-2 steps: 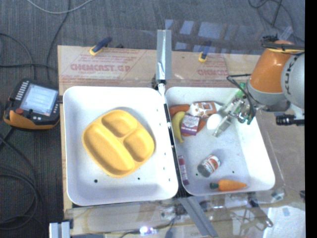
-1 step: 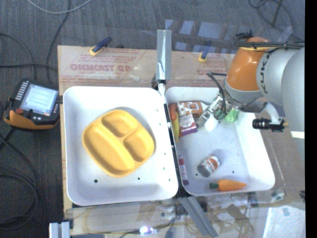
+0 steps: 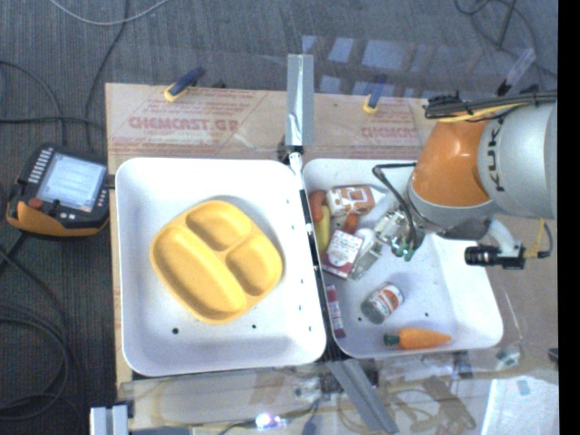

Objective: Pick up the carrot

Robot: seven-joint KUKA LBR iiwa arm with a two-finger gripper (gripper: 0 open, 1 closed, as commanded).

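The carrot [image 3: 421,338] is orange with a small green top. It lies flat near the front wall of the right bin [image 3: 471,306], its tip pointing right. My gripper [image 3: 397,236] hangs over the middle of that bin, below the arm's orange band, well behind the carrot and a little to its left. It hovers next to a clear bottle [image 3: 367,254] and a red and white packet [image 3: 342,250]. Nothing shows held in it.
A small can [image 3: 382,303] lies just behind and left of the carrot. A red-labelled bottle [image 3: 350,198] and long thin items [image 3: 320,229] crowd the right bin's left side. A yellow divided plate [image 3: 217,259] sits in the left bin [image 3: 145,333]. A pendant [image 3: 59,191] rests far left.
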